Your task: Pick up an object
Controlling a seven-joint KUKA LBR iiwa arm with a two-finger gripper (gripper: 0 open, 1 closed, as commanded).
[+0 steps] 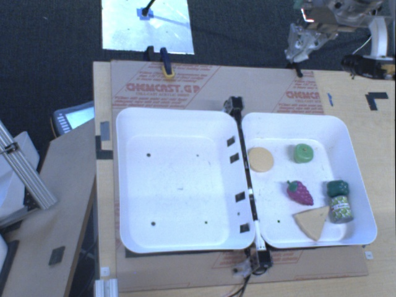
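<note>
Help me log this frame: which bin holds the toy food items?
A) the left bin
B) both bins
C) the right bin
C: the tan disc, green piece, purple grapes, wedge and small jar all lie in the right bin.

Printed text, red capitals: "CHEMCAST" followed by letters that look like "GP", on the brown protective sheet (185, 82) lying under both bins, at 11 o'clock of the left bin (176, 178). A second, partial print of the same red lettering on the sheet at 12 o'clock of the right bin (309, 178); characters not legible. Jar (340, 208) label: too small to read.
</note>
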